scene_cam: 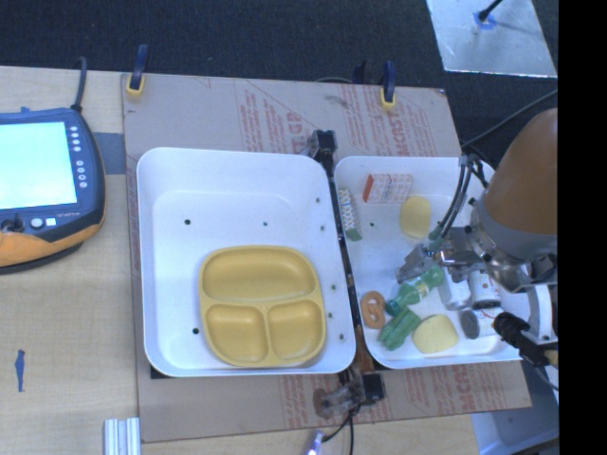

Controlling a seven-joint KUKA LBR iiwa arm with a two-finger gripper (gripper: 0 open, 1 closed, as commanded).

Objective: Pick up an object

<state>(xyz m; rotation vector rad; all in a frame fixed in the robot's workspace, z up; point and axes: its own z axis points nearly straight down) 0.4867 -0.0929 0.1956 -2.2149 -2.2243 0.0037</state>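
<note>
The right bin (379,354) holds several small things: a pale yellow piece (414,216), a yellow lump (435,334), two green pieces (400,328) (418,290), an orange ring (372,308), a white card with orange print (387,188), a speckled strip (348,211) and a grey oval (469,323). My gripper (422,259) hangs low over the middle of this bin, just above the upper green piece, with the orange-banded arm (526,173) behind it. Whether it touches anything is unclear.
The left bin (190,197) carries a yellow divided tray (263,306) in its front half. A teach pendant (38,173) lies on the bench at far left. Blue-and-yellow clamps (136,74) (387,81) pin the cardboard at the back.
</note>
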